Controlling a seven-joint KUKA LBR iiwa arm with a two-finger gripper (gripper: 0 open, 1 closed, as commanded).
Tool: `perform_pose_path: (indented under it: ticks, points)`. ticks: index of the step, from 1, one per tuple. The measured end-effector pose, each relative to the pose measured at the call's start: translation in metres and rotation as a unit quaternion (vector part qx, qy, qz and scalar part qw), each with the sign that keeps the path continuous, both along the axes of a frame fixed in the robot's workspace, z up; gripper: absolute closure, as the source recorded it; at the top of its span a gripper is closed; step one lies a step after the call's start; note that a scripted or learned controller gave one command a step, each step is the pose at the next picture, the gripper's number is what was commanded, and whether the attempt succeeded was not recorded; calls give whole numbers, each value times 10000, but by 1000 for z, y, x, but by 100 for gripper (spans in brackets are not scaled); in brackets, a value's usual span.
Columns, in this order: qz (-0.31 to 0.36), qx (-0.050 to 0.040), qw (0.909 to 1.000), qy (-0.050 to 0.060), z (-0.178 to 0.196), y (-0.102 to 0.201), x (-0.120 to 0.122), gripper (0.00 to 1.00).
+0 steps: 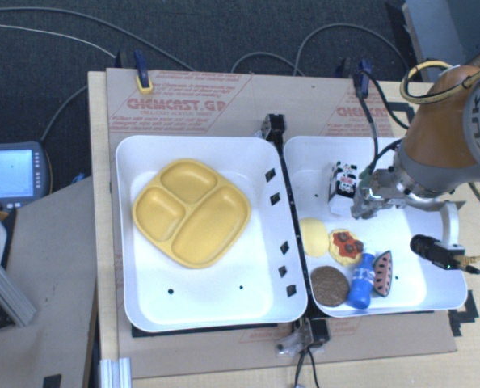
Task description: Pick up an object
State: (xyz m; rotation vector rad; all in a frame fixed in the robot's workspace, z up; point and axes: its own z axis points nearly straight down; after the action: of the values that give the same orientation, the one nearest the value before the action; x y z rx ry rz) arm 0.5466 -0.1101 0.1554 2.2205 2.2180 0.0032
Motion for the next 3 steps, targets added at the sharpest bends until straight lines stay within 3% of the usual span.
perform_pose_path:
  ticks: [2, 3]
  points:
    - [13, -1, 10000, -17, 101, 7, 7, 100]
    - [40, 10, 10000, 4, 103, 61, 27, 100]
